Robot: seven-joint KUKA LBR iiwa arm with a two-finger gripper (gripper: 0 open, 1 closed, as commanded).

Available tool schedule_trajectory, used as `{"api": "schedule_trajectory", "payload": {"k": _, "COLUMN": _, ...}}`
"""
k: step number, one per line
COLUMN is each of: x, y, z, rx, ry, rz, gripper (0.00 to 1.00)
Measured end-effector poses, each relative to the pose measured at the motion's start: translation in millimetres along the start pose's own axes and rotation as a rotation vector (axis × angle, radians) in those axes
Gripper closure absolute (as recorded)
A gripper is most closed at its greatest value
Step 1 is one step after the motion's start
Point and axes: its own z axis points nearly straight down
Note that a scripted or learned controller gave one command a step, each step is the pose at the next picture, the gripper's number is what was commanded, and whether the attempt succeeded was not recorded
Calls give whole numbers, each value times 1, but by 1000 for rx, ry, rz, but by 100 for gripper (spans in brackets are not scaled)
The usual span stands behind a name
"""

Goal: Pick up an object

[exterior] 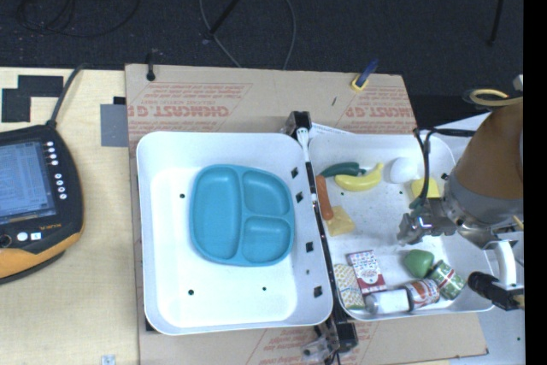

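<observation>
While the claw (pixel 418 224) hung over the right side of the right bin (pixel 376 214), I could not tell whether it was apart or together; nothing showed in its grip; a rounded green object (pixel 419 261) lay just beside it, nearer the front edge, next to a small can (pixel 446 279).

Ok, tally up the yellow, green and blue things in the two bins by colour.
Yellow: 3 (banana, wedge, small piece beside the arm)
Green: 2 (round fruit, tin)
Blue: 1 (divided plate)
Total: 6
</observation>
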Motion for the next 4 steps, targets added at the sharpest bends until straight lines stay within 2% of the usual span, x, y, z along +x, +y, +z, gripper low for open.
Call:
{"api": "schedule_trajectory", "payload": {"k": 1, "x": -3, "y": -1, "z": 2, "rx": 3, "ry": -1, "rz": 5, "gripper": 0}}
{"api": "schedule_trajectory", "payload": {"k": 2, "x": -29, "y": -19, "z": 55, "rx": 2, "ry": 1, "rz": 7, "gripper": 0}}
{"api": "schedule_trajectory", "payload": {"k": 3, "x": -18, "y": 47, "z": -26, "rx": -8, "ry": -4, "rz": 0, "gripper": 0}}
{"api": "schedule_trajectory", "payload": {"k": 4, "x": -41, "y": 16, "z": 10, "rx": 6, "ry": -1, "rz": 7, "gripper": 0}}
